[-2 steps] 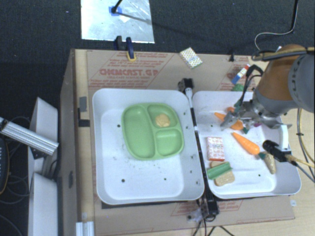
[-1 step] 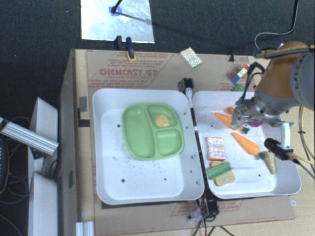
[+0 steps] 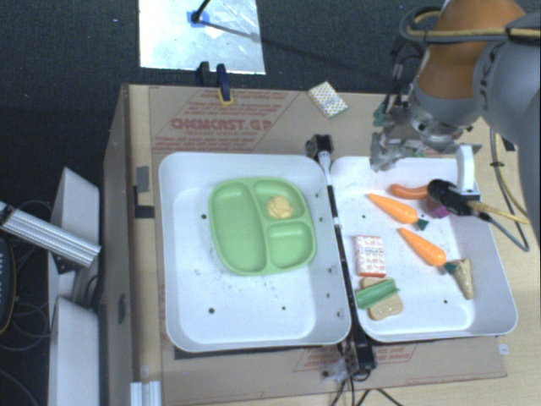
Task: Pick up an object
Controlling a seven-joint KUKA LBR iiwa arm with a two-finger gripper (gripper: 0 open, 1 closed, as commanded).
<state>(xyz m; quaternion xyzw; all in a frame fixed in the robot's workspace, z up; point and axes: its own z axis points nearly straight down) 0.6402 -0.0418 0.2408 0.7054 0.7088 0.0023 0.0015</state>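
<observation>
Claw: my claw [image 3: 387, 157] hangs over the right bin [image 3: 494, 315], at its far corner on the side that meets the left bin [image 3: 194, 311].
Claw state: I cannot tell from this slant whether it is wide or narrow.
Nearest thing: a small orange-red curved piece [image 3: 408, 191] lies on the right bin's floor close to the far edge. It is just nearward of my claw and a little toward the bin's outer edge, and not in my grasp.
Upper carrot [image 3: 394, 207]: just nearward of the curved piece, lying aslant with its thin end toward the shared edge, near my claw but not under it.
Lower carrot [image 3: 421, 246]: mid-bin, aslant the same way, well apart from my claw.
Pink-and-white packet [image 3: 369, 255]: beside the shared edge, about halfway down the bin.
Green piece [image 3: 375, 293]: nearward of the packet, by the shared edge.
Tan slice [image 3: 386, 309]: touching the green piece, close to the near edge.
Pale wedge [image 3: 464, 276]: toward the outer edge, just past the lower carrot's thick end.
Left bin: a green divided plate [image 3: 245, 239] sits mid-bin, with a yellow lump [image 3: 280, 207] in its far compartment on the shared-edge side.
Bench: a small patterned block [image 3: 327, 98] lies beyond both bins.
</observation>
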